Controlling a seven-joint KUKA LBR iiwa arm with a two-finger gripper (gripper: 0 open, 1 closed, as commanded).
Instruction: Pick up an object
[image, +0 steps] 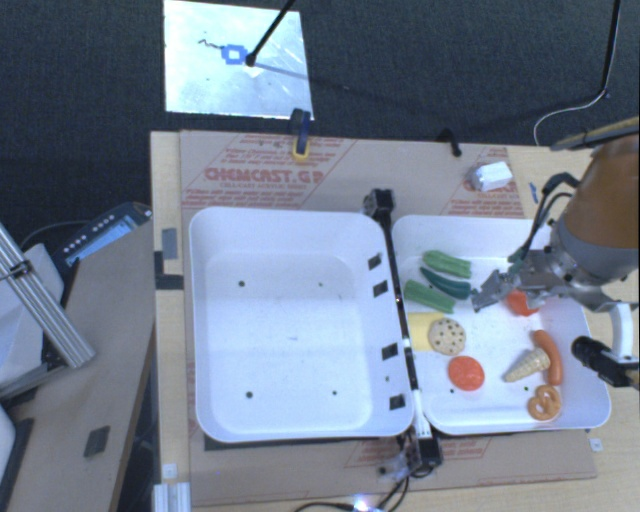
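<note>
My gripper (497, 292) hangs low over the right bin (580, 415), near the middle of its far half. A small red object (519, 304) lies just beside and partly under it, and I cannot tell whether they touch. Two green pods (446, 264) (430, 296) lie to its left. Nearer the front lie a yellow wedge (421, 329), a speckled round cookie (447, 336), a red disc (466, 373), a cone (524, 366), an orange sausage shape (549, 355) and a pretzel (545, 403).
The left bin (290, 215) sits beside the right one, with a black divider rail (395, 320) between them. A white block (491, 177) and a yellow-blue clamp (300, 135) rest on the cardboard behind the bins. The arm's grey body (605, 215) overhangs the right bin's far right corner.
</note>
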